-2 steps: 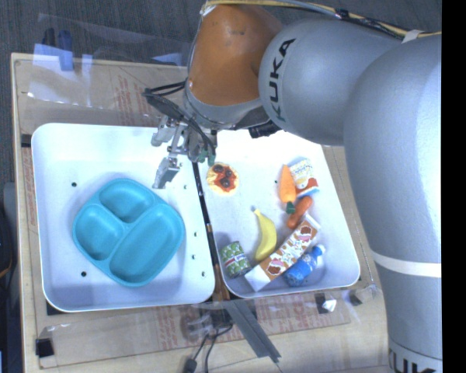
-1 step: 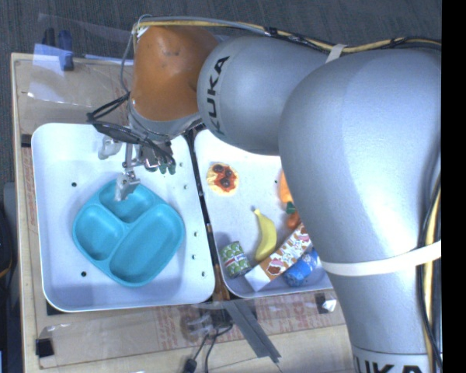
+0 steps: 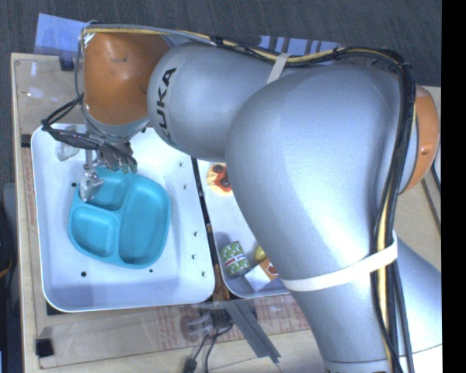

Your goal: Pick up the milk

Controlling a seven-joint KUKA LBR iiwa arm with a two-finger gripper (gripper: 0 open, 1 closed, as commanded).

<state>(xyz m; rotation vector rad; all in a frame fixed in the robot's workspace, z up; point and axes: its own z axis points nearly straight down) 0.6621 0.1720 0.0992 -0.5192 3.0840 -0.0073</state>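
The arm (image 3: 295, 154) hides most of the right bin (image 3: 241, 290); pincer (image 3: 93, 179) opening unclear.

A blue divided tray (image 3: 124, 224) lies in the left white bin (image 3: 101, 290). In the right bin (image 3: 245, 287), a small green-patterned can (image 3: 234, 258) sits near the front, with a yellow item (image 3: 260, 253) just beside it and an orange-and-yellow item (image 3: 217, 179) farther back.

One fixed camera looks down slantwise on both bins (image 3: 43, 208), the arm (image 3: 311, 169) looming close.
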